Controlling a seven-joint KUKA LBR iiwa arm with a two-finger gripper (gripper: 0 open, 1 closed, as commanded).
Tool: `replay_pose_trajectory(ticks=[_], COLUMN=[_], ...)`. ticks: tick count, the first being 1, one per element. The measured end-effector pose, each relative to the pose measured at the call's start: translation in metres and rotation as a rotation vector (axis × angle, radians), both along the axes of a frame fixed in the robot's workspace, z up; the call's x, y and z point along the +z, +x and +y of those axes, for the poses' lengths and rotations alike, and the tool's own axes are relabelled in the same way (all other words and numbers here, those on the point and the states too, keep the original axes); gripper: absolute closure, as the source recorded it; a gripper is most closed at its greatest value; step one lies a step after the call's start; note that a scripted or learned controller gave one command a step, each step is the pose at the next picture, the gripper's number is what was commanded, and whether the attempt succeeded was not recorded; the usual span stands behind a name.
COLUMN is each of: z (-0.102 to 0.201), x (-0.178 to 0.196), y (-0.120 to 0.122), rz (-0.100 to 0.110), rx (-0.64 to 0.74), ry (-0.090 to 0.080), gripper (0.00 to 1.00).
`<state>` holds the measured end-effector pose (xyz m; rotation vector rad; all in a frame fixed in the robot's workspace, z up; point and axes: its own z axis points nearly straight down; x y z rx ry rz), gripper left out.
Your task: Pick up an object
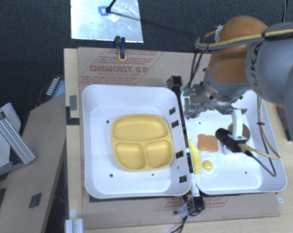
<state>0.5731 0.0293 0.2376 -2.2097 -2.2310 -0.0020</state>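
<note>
The banana [194, 158] lies in the right bin [233, 178], below and slightly left of the claw [191, 107], its long axis running nearly straight up and down the view along the bin's left wall. The arm [243, 57] reaches in from the right, wrist bent down over the bin's upper left corner; whether the claw is spread or pressed together cannot be told.

A robotics lab: the grey-and-orange arm [248, 57] at right reaches over two white bins [95, 178] on a cardboard-topped bench [136, 67], aluminium framing [10, 135] at far left, dark carpet above
</note>
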Motion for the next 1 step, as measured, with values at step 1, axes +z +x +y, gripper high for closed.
replay_pose_trajectory(ticks=[1], z=[0.0434], x=[-0.0036], y=[0.0048], rz=[-0.002], rx=[-0.002], ry=[-0.001], gripper=[1.0])
